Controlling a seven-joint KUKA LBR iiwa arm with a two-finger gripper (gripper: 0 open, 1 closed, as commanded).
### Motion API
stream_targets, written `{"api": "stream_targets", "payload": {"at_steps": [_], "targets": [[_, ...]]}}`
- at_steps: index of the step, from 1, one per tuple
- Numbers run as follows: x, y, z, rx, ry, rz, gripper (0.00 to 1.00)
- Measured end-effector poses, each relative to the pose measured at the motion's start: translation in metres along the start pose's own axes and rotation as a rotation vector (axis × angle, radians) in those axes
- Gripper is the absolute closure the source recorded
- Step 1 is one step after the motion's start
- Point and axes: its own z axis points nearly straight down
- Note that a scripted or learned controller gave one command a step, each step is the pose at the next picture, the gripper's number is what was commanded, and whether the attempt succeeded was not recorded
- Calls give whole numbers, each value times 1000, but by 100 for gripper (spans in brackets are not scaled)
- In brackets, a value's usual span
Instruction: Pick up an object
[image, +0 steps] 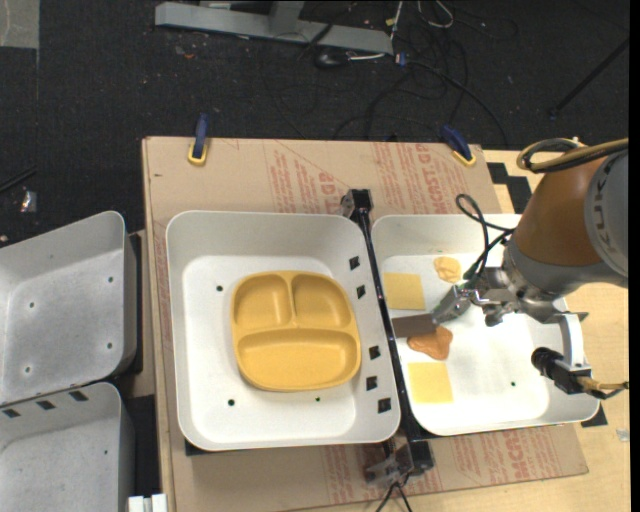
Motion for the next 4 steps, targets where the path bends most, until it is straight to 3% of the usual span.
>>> {"api": "stream_targets", "payload": {"at_steps": [1,2,4], "targets": [[0,2,44,-7,1,2,0],[0,3,31,-14,-2,2,100],[11,14,-90,-12,-2,-4,100]]}}
